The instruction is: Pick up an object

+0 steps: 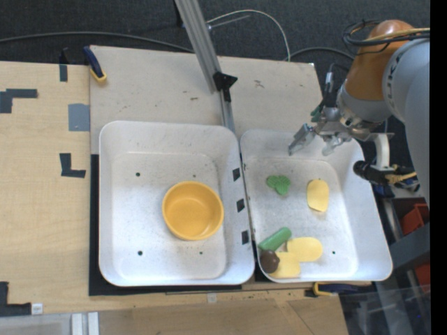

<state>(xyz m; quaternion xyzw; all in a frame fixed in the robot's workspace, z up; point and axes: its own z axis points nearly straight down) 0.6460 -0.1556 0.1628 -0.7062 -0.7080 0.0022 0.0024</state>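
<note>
Several objects (318, 195) below pincer (314, 139), well apart.

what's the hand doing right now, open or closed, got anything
hand: open, holding nothing, hovering over the far edge of the right bin.

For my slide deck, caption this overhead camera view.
Gripper above right bin of small items; yellow bowl in left bin.
</note>
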